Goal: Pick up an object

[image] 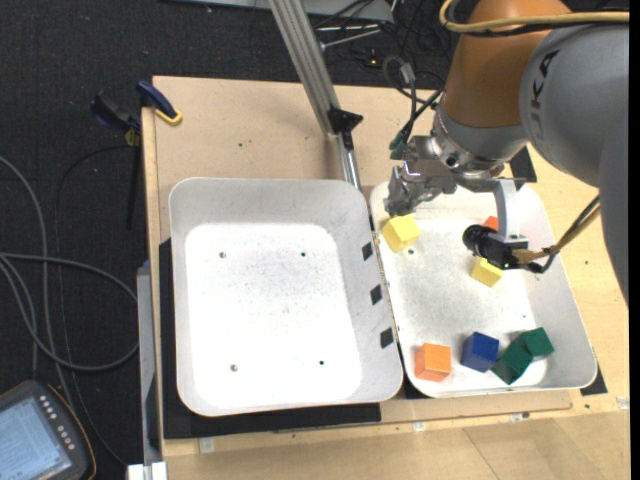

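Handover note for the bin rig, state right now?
Tool: low over the right bin's far left corner, just above the larger yellow block; nothing seen held.
Right bin: smaller yellow block mid-right; orange block, blue block and two green blocks along the near edge.
Done: no pick yet.
Left: grasp a block, likely the larger yellow one, and lift.

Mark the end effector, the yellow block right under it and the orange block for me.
end effector [403, 196]: camera view, its dark lower end.
yellow block near the bin's left wall [401, 233]: camera view, top face.
orange block [433, 360]: camera view, top face.
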You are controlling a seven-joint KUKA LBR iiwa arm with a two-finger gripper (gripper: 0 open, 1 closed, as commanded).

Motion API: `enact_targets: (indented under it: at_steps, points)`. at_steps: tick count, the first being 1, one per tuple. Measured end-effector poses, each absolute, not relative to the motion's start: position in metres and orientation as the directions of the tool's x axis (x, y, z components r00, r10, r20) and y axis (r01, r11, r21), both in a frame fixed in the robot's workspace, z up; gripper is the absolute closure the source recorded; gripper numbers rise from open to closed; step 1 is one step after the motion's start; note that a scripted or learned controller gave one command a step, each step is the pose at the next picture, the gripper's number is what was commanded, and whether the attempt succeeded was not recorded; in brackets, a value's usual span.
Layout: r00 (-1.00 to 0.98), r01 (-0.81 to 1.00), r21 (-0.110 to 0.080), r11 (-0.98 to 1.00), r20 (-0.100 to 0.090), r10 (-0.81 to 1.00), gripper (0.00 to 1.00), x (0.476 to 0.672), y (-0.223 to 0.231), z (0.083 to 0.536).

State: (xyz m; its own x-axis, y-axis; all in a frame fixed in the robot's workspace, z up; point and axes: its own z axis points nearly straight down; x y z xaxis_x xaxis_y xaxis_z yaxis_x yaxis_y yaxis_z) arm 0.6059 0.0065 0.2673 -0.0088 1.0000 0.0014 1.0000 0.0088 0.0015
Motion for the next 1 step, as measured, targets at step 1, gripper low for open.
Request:
enact_targets:
  at_steps: [1]
  points:
    - [-0.008, 1.000, 0.002, 0.008, 0.001, 1.000, 1.00, 0.6124, 0.0597, 0.2660]
